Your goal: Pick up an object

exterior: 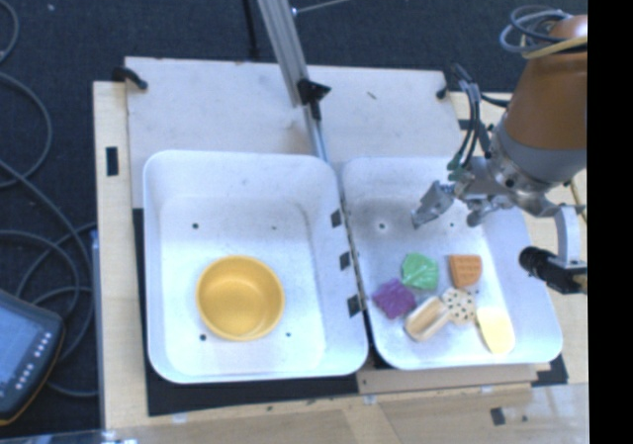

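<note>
The hand (451,211) hangs spread open, nothing in it, over the right white bin (381,343). Just below it sits the green crumpled lump (419,271), hemmed in by an orange block (465,269), purple piece (394,299), spotted die (458,305).

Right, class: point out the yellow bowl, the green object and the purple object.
yellow bowl (240,297), camera view, its inner base.
green object (419,271), camera view, its top face.
purple object (395,299), camera view, its centre.
</note>
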Available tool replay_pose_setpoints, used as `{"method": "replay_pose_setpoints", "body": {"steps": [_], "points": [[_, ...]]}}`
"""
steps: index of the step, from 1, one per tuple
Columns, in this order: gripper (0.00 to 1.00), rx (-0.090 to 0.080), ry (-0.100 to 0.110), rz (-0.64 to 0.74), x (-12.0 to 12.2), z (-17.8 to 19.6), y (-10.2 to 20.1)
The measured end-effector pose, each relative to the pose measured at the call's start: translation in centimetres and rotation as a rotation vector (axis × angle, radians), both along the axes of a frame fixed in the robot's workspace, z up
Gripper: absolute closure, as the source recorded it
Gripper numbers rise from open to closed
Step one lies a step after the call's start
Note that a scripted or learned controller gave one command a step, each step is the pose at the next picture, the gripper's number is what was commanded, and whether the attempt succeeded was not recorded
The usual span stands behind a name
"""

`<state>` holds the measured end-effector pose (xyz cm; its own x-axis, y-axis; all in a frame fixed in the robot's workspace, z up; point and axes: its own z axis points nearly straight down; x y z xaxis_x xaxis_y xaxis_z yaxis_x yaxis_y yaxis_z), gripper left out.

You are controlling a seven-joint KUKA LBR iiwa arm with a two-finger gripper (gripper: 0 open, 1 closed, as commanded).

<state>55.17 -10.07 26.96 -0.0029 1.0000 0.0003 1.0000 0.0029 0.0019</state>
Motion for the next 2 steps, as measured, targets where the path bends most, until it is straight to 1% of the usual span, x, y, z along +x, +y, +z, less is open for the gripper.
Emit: {"method": "replay_pose_setpoints", "body": {"steps": [1, 2], "points": [[0.0, 0.0, -0.001, -0.002, 0.0, 0.0, 0.0], [0.0, -0.002, 0.007, -0.004, 0.0, -6.2, -0.6]]}}
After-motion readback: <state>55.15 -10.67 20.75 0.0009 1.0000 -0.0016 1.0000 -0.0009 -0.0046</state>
